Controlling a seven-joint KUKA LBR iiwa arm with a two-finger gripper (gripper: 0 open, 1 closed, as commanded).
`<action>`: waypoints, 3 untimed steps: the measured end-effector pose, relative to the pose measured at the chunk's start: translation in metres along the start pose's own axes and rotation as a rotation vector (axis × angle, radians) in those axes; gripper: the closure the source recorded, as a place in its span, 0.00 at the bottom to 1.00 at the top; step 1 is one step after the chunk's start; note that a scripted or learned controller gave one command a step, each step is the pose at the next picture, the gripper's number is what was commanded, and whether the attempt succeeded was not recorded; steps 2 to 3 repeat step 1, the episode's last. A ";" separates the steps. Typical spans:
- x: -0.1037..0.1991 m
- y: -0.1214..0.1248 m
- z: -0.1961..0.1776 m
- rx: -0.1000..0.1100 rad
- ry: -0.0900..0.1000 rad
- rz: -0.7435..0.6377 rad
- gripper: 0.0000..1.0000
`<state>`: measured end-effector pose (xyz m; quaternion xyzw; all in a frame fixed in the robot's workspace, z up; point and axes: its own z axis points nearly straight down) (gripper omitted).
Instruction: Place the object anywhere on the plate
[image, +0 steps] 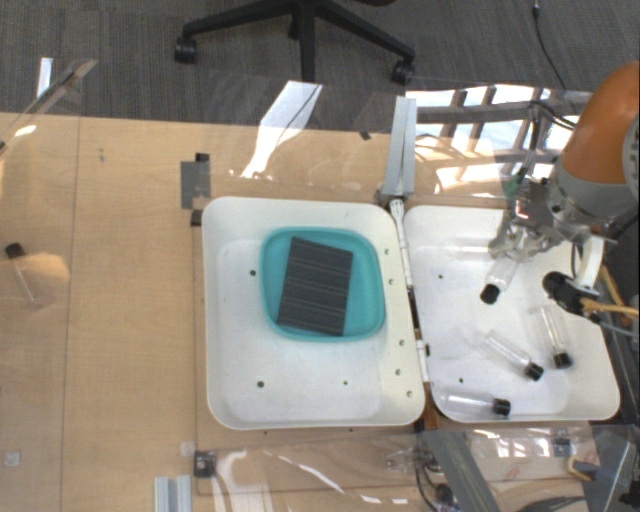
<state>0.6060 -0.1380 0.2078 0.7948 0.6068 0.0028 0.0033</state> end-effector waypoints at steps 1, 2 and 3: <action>0.000 0.000 0.000 0.000 0.000 0.000 0.00; 0.000 0.000 0.000 0.000 0.000 0.000 0.00; 0.000 0.000 0.000 0.000 0.000 0.000 0.00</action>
